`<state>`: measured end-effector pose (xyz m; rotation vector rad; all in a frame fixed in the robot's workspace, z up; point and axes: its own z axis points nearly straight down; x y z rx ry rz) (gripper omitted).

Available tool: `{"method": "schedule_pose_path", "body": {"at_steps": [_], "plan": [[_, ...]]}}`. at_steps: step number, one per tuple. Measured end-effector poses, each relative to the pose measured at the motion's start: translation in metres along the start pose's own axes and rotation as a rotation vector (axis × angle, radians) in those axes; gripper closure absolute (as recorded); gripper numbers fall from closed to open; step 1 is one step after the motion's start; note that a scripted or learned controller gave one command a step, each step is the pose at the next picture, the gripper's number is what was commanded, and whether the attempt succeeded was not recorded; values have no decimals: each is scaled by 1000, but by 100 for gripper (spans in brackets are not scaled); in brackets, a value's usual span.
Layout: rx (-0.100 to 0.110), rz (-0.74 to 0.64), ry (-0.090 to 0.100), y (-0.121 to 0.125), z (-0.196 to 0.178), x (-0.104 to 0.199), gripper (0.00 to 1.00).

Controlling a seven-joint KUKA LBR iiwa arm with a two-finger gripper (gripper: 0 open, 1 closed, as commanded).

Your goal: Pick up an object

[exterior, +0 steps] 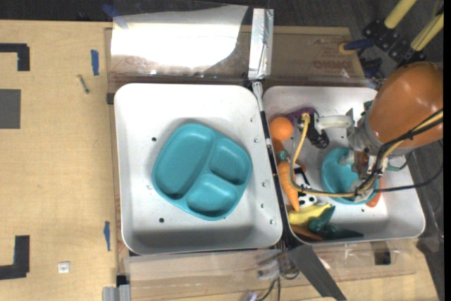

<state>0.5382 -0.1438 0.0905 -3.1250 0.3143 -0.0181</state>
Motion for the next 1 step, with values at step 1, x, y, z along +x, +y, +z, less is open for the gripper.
{"method": "schedule_pose_path", "body": {"at_steps": [1], "plan": [[-4, 5, 1, -3, -1, -49, 0]]}}
